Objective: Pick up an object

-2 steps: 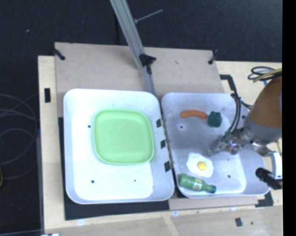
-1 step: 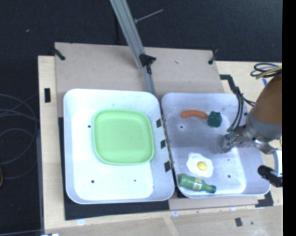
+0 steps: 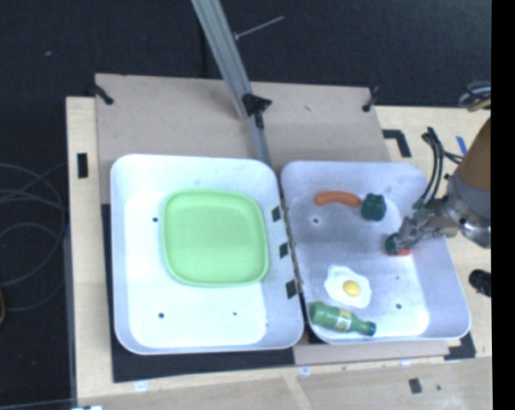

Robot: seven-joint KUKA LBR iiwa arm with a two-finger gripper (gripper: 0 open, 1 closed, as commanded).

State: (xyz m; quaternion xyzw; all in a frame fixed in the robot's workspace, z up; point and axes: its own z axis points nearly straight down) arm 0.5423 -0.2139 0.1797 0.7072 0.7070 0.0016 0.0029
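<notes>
Gripper [image 3: 408, 235] sits low at the right side of the right bin [image 3: 436, 314], tips touching a small green-and-red object [image 3: 398, 245]; can't tell the jaw opening or whether it has it. Dark green piece [image 3: 373, 207] and orange sausage [image 3: 337, 199] lie up-left of it, fried egg [image 3: 348, 287] and green bottle [image 3: 342, 319] toward the lower edge. Left bin [image 3: 137, 314] carries a green plate [image 3: 214, 237].

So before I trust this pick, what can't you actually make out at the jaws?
- Camera view: whether the gripper is open or shut; too small and blurred.
- Small red-and-green object at its tip: identity unclear, partly covered by the gripper; held or merely touched, cannot tell.
- Arm: cut off at the right.
</notes>
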